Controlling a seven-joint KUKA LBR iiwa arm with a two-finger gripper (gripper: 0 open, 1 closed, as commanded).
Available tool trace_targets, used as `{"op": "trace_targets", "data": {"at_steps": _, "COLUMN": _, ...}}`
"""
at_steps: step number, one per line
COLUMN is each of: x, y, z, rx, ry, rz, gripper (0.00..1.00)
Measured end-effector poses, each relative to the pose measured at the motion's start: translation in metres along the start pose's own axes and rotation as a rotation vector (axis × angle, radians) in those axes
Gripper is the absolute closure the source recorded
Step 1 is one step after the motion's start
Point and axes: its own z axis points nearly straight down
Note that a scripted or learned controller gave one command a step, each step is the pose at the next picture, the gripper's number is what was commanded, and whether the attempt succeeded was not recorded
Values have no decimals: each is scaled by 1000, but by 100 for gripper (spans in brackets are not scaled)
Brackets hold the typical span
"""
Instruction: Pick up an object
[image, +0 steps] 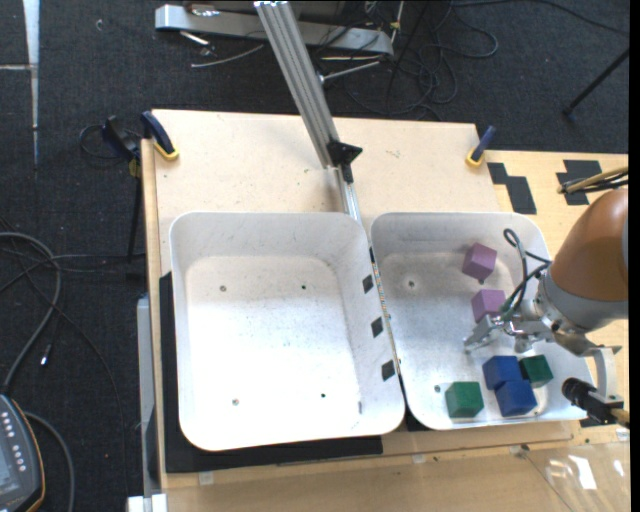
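Gripper low in your right bin, among the blocks.
Your gripper sits just below a purple cube; finger spread cannot be judged. Blue blocks crowd the near rim.

Lab: clamped bench, floor cables

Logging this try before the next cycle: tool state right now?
Tool: cannot be told if open or closed. It sits low in the right bin, just below the lower purple block and above the blue blocks; nothing seen held.
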Motion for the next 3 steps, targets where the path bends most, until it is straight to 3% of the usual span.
{"op": "trace_targets", "data": {"at_steps": 1, "x": 17, "y": 73, "z": -1, "rx": -8, "ry": -1, "rz": -9, "gripper": 0}}
{"op": "trace_targets", "data": {"at_steps": 2, "x": 16, "y": 71, "z": -10, "rx": -6, "ry": 0, "rz": -5, "gripper": 100}}
{"op": "trace_targets", "data": {"at_steps": 3, "x": 97, "y": 102, "z": -1, "rx": -8, "ry": 1, "rz": -14, "gripper": 100}}
